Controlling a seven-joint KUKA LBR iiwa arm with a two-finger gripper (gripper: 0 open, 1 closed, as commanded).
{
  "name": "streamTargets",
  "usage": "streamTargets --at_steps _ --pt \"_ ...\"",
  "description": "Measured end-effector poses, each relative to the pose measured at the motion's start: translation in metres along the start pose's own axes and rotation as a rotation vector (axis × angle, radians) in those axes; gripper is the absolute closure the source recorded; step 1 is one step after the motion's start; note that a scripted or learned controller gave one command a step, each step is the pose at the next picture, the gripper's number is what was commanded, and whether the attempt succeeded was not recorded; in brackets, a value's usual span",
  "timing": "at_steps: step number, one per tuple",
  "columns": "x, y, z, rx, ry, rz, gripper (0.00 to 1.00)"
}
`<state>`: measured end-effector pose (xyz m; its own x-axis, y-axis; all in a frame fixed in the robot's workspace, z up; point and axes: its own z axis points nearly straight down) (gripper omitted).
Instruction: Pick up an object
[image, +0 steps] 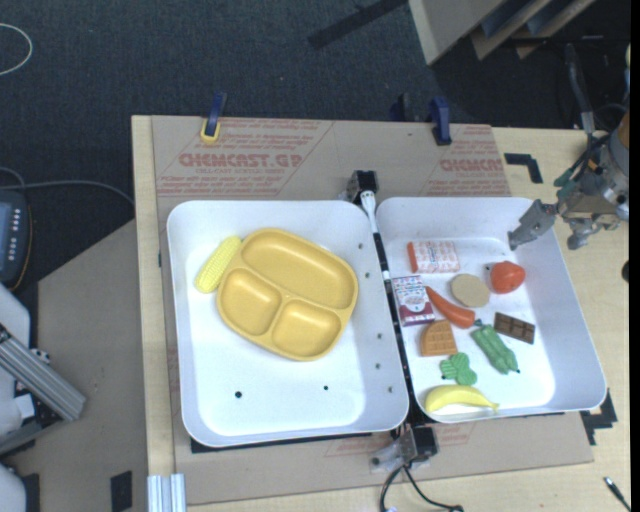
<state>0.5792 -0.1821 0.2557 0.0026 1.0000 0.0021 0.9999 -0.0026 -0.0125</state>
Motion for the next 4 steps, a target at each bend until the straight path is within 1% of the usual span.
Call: streamTargets --at_steps 1,2,3,4 --pt "0.000 0.002 -0.008 -0.014 -0.003 -0.003 0.00" --pt "0.011 0.000 0.046 -0.007 0.000 -0.002 0.00" --pt "0.020 -0.004 0.103 -0.006 0.001 -0.002 0.00" --pt "0.018 -0.007 0.166 -0.005 0.000 -0.002 0.00"
